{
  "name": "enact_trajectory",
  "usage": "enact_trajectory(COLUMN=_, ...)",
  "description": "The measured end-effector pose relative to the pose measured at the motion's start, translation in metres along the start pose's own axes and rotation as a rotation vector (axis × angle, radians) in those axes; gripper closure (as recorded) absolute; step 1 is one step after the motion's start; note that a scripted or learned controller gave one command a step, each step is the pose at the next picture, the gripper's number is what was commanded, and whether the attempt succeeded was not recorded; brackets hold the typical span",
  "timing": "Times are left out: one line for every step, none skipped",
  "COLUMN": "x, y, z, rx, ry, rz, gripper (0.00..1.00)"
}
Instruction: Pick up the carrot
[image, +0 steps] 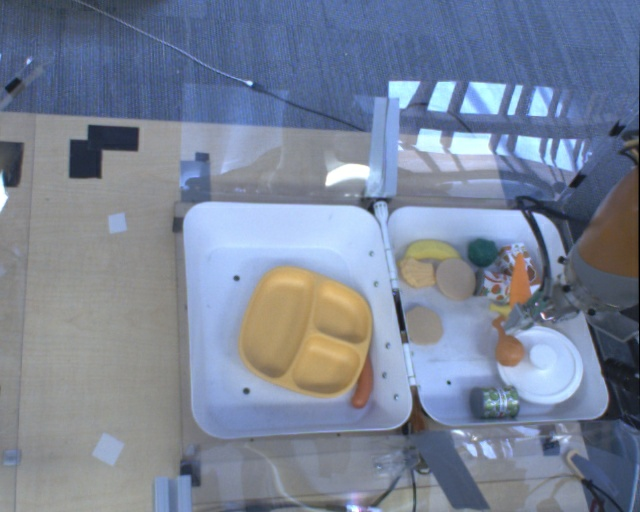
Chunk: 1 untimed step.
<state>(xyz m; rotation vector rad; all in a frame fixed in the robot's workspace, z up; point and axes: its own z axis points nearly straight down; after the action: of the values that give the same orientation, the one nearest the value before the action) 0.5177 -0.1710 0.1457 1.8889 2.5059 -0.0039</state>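
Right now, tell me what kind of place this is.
Probably a robot manipulation test bench in a lab: two shallow white plastic bins sit on a wooden bench, toy foods such as a yellow plastic banana fill one, and a grey robot arm reaches in.

Grey arm (600, 190) with rounded casing, broad orange band (610, 240) above the wrist; black cable (545, 245) looping beside it

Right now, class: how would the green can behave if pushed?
The can lies on its side, so it would probably roll. It looks rigid, likely smooth and slippery. The white dish beside it might stop it.
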Motion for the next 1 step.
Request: enact_trajectory(x=-0.0514, y=0.0598, z=-0.0046, rx=-0.003, ry=0.002, rz=0.308, gripper=1.00)
